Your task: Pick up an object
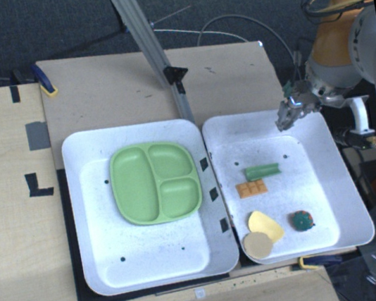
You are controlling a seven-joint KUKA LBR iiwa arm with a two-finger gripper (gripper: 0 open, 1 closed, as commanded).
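In the right bin (317,153) lie a green cylinder (261,170), an orange waffle-like block (251,188), a yellow piece (266,224) overlapping a tan disc (257,244), and a small green and red round object (301,220). My gripper (286,116) hangs over the far right corner of that bin, well above and to the right of the green cylinder. Nothing shows between its fingers. The arm's orange band (342,27) sits at the upper right.
The left bin (92,219) holds a green divided plate (156,181). A grey metal bar (148,38) slants down from the top to the seam between the bins. Cables (225,29) lie on the board behind the right bin.
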